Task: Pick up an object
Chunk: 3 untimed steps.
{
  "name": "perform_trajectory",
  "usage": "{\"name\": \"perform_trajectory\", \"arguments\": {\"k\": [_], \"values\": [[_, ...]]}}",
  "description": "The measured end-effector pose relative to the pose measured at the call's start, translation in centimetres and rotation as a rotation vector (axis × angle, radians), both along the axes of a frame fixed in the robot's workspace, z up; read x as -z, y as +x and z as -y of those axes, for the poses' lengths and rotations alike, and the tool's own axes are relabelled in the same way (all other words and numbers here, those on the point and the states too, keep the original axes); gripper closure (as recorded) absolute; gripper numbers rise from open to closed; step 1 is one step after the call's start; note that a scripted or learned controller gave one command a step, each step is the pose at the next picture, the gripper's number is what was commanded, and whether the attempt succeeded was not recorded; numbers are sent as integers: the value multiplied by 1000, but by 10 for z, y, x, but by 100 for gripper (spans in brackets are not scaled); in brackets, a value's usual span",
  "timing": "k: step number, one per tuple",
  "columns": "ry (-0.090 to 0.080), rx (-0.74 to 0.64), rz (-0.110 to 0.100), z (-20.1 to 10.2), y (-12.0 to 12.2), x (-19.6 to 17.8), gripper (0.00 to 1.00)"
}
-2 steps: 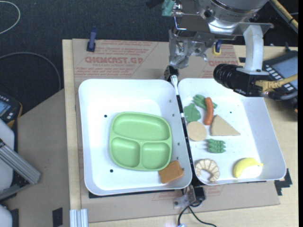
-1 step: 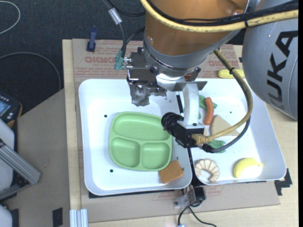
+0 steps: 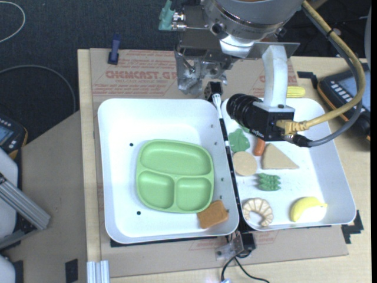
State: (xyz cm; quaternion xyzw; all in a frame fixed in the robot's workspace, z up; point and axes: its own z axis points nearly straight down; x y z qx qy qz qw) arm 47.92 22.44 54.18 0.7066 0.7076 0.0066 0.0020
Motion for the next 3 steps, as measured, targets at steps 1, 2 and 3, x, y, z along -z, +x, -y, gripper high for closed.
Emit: {"name": "perform_trajectory", "arguments": {"k": [1, 2, 3], "values": [[-7, 7, -9, 43, 25, 7, 100], [-9, -4, -20, 6, -2, 62, 100], [-5, 0, -10, 7, 0, 48, 100]]}}
